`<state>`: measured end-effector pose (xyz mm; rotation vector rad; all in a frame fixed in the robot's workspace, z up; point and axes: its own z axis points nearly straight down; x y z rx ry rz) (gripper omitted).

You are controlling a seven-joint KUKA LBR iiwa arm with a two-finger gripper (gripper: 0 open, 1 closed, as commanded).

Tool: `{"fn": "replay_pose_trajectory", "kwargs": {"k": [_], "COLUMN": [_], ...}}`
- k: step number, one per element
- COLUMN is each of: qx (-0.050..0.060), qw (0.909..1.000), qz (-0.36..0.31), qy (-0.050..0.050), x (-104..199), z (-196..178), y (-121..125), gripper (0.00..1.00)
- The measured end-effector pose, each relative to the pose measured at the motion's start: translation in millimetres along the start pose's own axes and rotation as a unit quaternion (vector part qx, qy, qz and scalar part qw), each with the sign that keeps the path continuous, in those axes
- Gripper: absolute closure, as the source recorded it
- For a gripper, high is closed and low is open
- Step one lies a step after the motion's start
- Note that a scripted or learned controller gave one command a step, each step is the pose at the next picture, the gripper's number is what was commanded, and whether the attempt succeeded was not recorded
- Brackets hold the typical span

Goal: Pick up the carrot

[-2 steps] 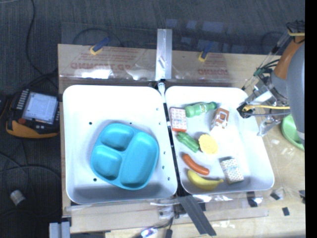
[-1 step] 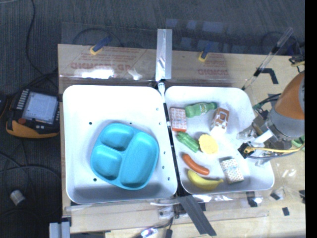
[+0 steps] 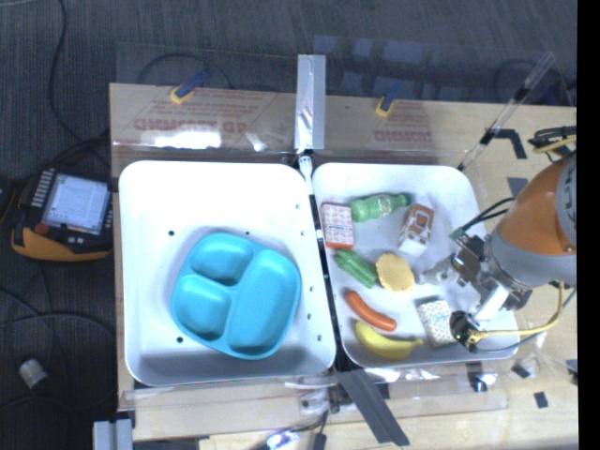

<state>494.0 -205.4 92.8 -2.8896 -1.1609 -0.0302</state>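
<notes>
The carrot [image 3: 369, 311] is a short orange piece lying at a slant in the right bin [image 3: 459, 184], near its front left. A yellow banana [image 3: 386, 344] lies just in front of it, and a green cucumber [image 3: 355, 267] just behind it. My gripper [image 3: 461, 257] hangs over the right side of that bin, well to the right of the carrot and apart from it. A speckled packet [image 3: 433, 320] lies between the two. Nothing shows in the gripper.
The right bin also holds a green bottle [image 3: 380, 205], a red and white box [image 3: 337, 226], a small carton [image 3: 417, 228] and a round yellow piece [image 3: 396, 272]. A blue divided plate [image 3: 236, 293] sits in the left bin [image 3: 150, 251].
</notes>
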Motion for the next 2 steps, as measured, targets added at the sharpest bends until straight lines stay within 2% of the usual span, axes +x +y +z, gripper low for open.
{"fn": "replay_pose_trajectory", "kwargs": {"k": [1, 2], "qx": [-0.006, -0.004], "qw": [0.9984, 0.9942], "qz": [-0.054, -0.106], "qy": [-0.016, -0.016], "x": [-13.5, 32.2], "z": [-97.2, -20.6], "y": [0.9, -48.8], "gripper": [0.0, 0.0]}}
